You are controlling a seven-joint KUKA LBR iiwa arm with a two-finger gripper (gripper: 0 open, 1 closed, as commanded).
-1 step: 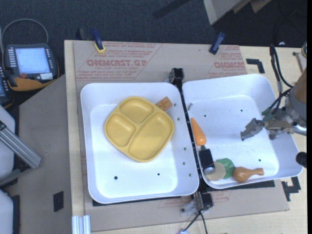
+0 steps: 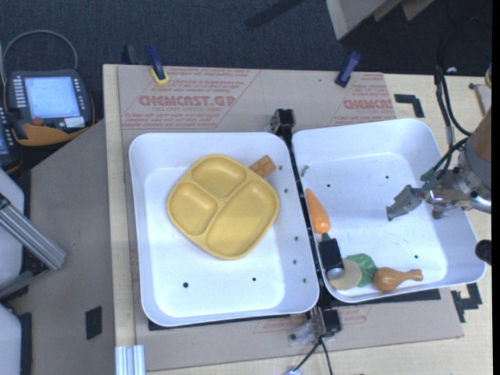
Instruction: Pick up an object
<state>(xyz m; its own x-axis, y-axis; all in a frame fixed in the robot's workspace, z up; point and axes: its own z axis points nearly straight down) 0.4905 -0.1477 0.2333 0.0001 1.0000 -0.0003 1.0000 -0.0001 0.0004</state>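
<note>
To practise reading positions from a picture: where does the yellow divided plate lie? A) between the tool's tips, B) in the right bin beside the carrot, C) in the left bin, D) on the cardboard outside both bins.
C: the yellow divided plate rests on the floor of the left bin, while the carrot lies in the right bin, where the tool hangs.

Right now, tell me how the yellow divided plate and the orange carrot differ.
The yellow divided plate is broad and flat with three compartments; the orange carrot is slim and tapered. The plate lies in the left bin, taking up much of its floor; the carrot lies in the right bin, along the inner wall. The plate is pale yellow, the carrot bright orange. Both lie apart from the tool.
</note>
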